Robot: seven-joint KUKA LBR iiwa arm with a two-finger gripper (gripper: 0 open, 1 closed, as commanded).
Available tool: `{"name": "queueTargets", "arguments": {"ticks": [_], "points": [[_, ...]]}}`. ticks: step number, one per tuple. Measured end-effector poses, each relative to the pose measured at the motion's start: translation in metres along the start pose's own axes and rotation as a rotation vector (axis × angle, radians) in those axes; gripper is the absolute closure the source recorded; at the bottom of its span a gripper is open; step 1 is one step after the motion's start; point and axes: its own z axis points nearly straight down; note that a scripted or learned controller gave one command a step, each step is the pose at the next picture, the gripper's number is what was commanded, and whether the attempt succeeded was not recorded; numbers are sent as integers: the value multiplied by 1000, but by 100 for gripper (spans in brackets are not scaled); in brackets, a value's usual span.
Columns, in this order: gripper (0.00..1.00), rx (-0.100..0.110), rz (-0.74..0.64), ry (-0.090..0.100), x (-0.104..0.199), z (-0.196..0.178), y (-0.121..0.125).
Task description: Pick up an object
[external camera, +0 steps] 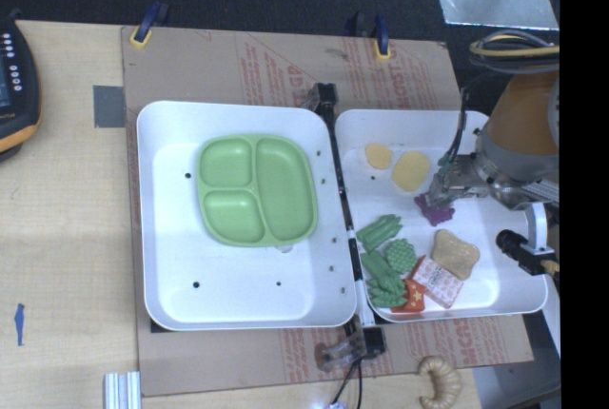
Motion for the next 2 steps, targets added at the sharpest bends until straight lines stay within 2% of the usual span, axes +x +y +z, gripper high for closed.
{"name": "queueTargets", "arguments": {"ticks": [1, 2], "points": [[0, 1, -1, 0, 0, 1, 0], [100, -1, -1, -3, -1, -10, 0]]}}
